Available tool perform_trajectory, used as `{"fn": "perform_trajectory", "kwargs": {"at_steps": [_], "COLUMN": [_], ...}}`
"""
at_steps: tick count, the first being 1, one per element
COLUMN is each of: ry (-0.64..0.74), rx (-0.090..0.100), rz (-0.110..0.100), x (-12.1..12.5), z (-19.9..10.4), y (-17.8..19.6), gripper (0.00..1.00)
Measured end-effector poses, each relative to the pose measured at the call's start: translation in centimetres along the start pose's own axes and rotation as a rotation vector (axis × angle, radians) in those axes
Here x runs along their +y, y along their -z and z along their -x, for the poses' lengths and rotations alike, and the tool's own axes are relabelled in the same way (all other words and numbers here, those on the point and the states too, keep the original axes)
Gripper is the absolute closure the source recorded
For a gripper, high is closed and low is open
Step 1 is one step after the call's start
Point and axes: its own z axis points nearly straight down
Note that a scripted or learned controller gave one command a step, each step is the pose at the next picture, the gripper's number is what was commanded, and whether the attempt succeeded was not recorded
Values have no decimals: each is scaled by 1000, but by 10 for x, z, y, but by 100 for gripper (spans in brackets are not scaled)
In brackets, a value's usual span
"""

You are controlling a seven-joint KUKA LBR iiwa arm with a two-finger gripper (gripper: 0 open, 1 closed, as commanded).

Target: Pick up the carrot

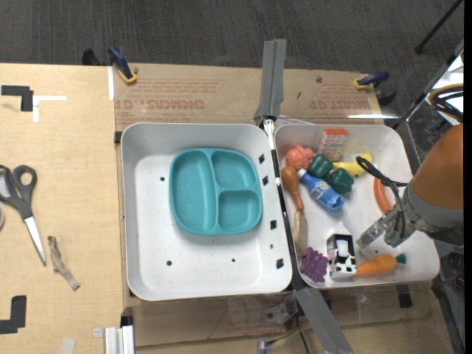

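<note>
Closing on the small orange plastic carrot with a green tip (377,264) calls for a short drop and a slight shift toward the near wall of the right-hand shallow white bin (413,275), where the carrot lies on its side, its length running roughly left to right along the bin floor. The fingers should straddle its middle across the narrow width, not along its length, so it cannot squirt out sideways. The black-and-white cow-patterned toy block (340,257) sits just left of the carrot's blunt end, so the approach is better kept toward the green tip side.

The two-finger metal gripper (389,228) hangs just above and slightly behind the carrot, angled down toward the left, with the grey arm and its orange band (446,172) entering from the right edge. The fingers look parted with nothing between them, though the blur there makes this a fair guess only. The teal divided plate (217,191) rests in the left bin, well apart from the work.
</note>
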Motion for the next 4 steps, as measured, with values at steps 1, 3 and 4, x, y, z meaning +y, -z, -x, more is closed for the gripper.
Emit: {"fn": "perform_trajectory", "kwargs": {"at_steps": [1,3,4], "ry": [47,415,637], "rx": [-3,-4,-4], "rz": [1,2,3], "x": [-11,-26,20], "z": [16,39,73], "y": [123,160,151], "gripper": [100,100,100]}}
